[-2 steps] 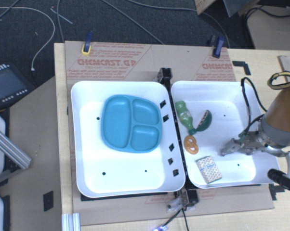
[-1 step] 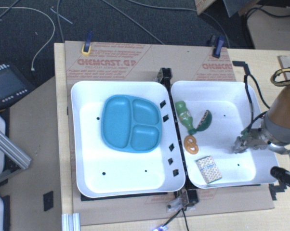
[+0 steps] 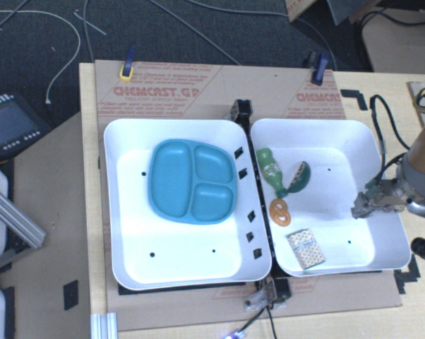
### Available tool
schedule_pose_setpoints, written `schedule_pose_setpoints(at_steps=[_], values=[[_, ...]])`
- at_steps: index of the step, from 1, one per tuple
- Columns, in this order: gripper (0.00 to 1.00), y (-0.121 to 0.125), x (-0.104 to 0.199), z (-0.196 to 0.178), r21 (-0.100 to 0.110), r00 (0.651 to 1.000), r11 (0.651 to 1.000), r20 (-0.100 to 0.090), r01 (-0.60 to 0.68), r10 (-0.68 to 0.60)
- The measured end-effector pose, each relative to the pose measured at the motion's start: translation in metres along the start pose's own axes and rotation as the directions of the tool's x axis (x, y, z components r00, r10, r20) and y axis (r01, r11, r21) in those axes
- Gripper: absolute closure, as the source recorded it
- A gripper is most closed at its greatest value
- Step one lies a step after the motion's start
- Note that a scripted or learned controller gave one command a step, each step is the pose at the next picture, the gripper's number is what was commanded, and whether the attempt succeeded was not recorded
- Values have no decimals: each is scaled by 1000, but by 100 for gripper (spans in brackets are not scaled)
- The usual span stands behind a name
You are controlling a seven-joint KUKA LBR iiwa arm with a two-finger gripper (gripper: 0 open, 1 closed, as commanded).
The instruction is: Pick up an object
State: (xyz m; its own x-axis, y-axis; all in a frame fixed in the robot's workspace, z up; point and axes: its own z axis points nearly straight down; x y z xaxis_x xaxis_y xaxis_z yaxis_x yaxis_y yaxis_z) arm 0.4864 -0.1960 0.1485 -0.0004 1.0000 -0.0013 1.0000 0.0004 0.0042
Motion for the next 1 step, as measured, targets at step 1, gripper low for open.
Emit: schedule_pose_setpoints(at_steps=[1], values=[[100, -3, -2, -63, -3, 1000, 1000, 1, 0, 0]])
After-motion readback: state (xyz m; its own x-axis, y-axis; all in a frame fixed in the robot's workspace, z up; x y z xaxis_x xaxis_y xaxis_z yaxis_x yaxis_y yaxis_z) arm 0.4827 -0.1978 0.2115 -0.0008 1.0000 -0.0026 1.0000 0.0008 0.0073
